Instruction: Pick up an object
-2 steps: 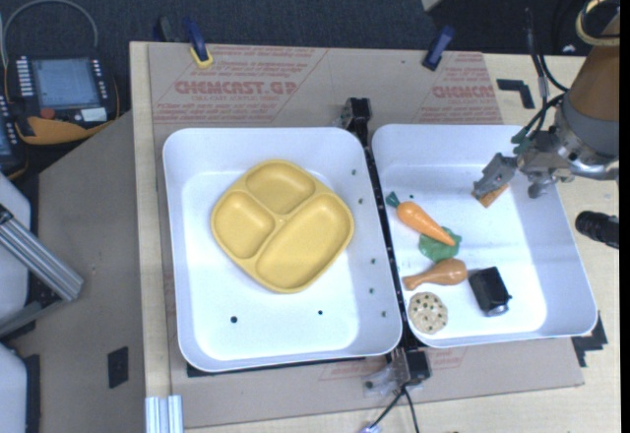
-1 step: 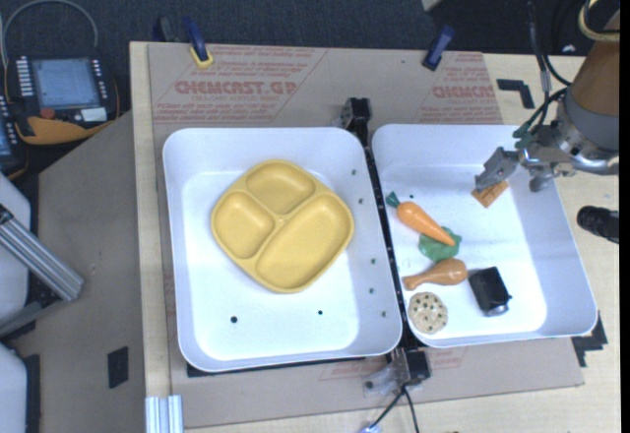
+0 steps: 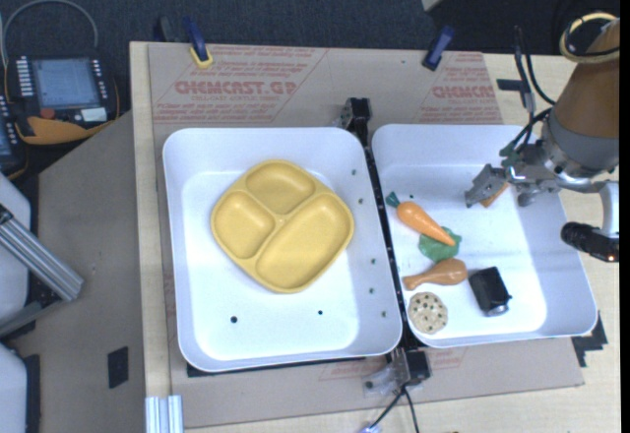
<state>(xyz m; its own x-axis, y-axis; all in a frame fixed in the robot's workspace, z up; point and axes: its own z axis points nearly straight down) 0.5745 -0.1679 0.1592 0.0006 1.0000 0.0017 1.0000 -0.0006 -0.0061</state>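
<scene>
- Cardboard covered the bench (image 3: 295, 77) under two white bins; I took the right bin (image 3: 551, 318) as my landmark, with the left bin (image 3: 187, 224) touching its left wall and holding only a yellow divided plate (image 3: 283, 224).
- My gripper (image 3: 489, 187) hung over the right bin's upper middle, and something small and orange showed by its tip; I could not tell whether the fingers were apart or together, nor whether that bit was held.
- Candidates lay in the bin's lower left: a carrot (image 3: 425, 222) touching a green piece (image 3: 437, 245), a drumstick (image 3: 438, 274) just below, a cookie (image 3: 427, 312) at the bottom wall, a black block (image 3: 489, 289) near the middle.
- I judged crowding the main risk: closing on the carrot could drag the green piece or shove the drumstick.
- I expected the flat cookie by the wall to make the fingers strike the rim.
- Rounded toys looked likely to squirt out of an off-centre pinch.
</scene>
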